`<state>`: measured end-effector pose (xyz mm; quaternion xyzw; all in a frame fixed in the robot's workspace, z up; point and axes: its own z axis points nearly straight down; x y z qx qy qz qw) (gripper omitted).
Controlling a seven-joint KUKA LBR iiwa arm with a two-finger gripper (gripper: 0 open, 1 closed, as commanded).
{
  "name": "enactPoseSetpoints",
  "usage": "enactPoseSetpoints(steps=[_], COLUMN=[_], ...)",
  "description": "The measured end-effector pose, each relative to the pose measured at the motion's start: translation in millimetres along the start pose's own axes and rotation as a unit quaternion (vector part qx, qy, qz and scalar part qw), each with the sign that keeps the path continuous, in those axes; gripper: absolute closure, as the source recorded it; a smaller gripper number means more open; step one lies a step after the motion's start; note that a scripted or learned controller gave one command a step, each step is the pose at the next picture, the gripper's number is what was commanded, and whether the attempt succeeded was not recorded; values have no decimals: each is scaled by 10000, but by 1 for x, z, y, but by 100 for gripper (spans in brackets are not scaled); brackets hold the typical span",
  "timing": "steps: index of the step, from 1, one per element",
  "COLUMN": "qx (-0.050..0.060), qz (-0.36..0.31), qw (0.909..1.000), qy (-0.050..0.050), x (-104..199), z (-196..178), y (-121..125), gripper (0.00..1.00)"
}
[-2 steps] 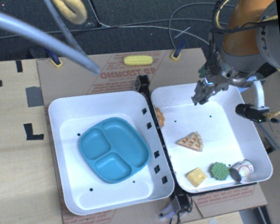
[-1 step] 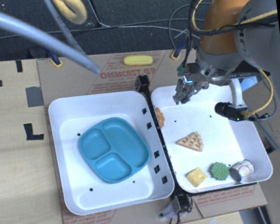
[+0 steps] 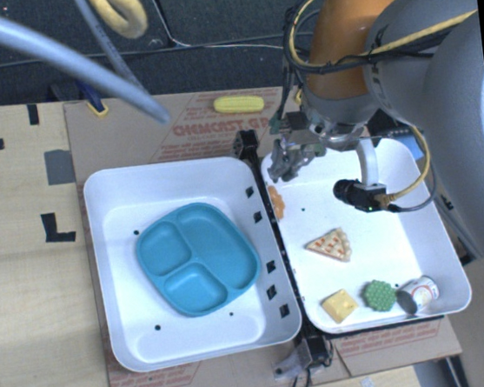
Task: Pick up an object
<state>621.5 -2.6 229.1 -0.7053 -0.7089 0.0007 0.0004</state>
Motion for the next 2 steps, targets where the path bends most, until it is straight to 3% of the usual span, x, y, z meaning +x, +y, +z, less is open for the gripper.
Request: enactPoseSetpoints(steps=[2], qx=[2], qz=[-7], qw=[10000], qy=[4], x=[100], z=[13], y=[23], gripper=[100])
